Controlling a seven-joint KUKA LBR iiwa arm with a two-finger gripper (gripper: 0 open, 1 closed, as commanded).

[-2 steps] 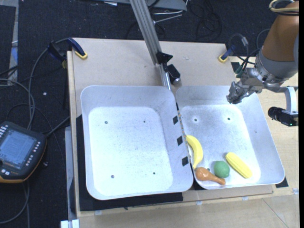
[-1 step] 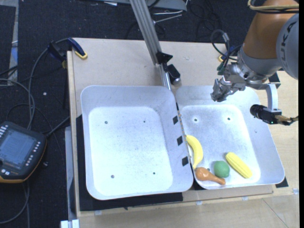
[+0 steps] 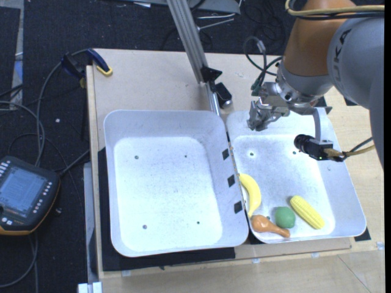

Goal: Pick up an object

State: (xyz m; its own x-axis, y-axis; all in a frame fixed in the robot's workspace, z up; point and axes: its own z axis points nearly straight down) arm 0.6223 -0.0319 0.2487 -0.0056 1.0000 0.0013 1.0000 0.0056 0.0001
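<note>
- The robot arm [image 3: 342, 47] is big, round and smooth. It is grey, with a shiny orange part near the top, and it comes in from the right.
- The gripper [image 3: 259, 122] is small, dark metal. It hangs over the far left corner of the right bin [image 3: 342, 182]. Nothing is held in it, and it is too small and dark to tell how it is set.
- The right bin is a shallow white tray with rounded corners and tiny dark specks on its floor.
- Four toy foods lie at the near end of that bin, well away from the gripper.
- The banana [image 3: 250, 191] is yellow, smooth and curved. It lies along the bin's left wall.
- The orange drumstick [image 3: 269, 224] is fat at one end and thin at the other.
- The green ball [image 3: 284, 217] is round and sits just beside the drumstick.
- The corn [image 3: 306, 212] is yellow, long and bumpy.
- The left bin [image 3: 165, 182] is white and speckled too.
- The bench [image 3: 153, 81] is flat, pale wood.
</note>
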